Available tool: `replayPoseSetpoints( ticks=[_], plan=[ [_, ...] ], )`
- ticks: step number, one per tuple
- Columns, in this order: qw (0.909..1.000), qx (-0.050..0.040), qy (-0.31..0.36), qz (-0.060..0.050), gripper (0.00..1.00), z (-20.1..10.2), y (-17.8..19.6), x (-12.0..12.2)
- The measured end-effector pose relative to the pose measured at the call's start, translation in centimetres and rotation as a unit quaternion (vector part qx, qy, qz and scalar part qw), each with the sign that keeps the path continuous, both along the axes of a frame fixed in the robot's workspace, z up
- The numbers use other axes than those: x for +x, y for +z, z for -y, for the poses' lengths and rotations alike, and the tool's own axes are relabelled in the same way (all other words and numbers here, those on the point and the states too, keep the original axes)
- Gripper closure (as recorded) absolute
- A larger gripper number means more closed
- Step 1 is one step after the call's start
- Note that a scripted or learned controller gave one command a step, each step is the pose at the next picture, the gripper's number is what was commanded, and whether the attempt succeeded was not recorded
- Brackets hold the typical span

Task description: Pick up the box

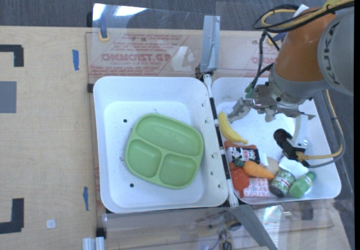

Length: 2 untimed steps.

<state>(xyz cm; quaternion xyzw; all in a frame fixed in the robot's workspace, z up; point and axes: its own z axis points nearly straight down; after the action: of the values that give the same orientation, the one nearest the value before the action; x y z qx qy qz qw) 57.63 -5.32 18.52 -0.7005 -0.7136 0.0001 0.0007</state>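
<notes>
Pincer (247, 109) is held apart and unladen over the right bin (329, 178), approach step judged underway; red box (251, 178) lies below it, beside carrot (259, 169), so descent is needed.

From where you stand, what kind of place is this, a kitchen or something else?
Most likely a robot test lab, not a kitchen. An industrial arm reaches over two white bins; the food is toy-like, such as a banana and carrot; tape marks dot the bench.
</notes>
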Motion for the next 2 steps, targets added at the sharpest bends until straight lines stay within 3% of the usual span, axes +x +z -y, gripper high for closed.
replayPoseSetpoints(
  ticks=[1, 2],
  plan=[
    [0.9999, -0.0004, 0.013, -0.001, 0.00, 6.2, -7.2, 1.5],
    [0.9999, -0.0007, 0.012, 0.002, 1.00, 6.2, -6.1, 1.6]
  ],
)
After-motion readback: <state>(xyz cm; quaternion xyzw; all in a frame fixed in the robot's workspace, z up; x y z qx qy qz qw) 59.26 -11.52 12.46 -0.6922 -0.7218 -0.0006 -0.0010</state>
